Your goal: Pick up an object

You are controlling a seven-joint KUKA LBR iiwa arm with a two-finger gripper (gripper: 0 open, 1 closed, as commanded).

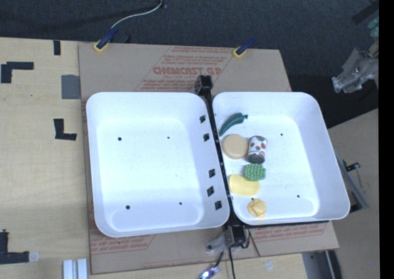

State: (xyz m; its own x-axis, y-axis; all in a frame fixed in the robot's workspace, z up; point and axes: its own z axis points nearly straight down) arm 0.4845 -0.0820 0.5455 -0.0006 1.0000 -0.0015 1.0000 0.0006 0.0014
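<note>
Objects are lying in 1 loose column along the left wall of the right bin [308, 148], just beside the divide between the 2 bins. A green pod [232, 122] is sitting at the far end. Nearer the camera, a tan disc [234, 146] is resting with a small can [258, 148] touching its right side. A green knobbly piece [253, 172] is lying just below the can, and a yellow block [243, 185] is touching its near edge. A small yellow lump [257, 208] is sitting by the bin's near rim. The left bin [148, 167] is standing on the same cardboard sheet [178, 68], which 2 clips are pinning at its far edge.

The gripper [352, 76] is hanging at the view's right edge, beyond the right bin's far corner and well apart from every object. It is showing as a pale, blurred shape, so I cannot tell whether it is open or closed.
</note>
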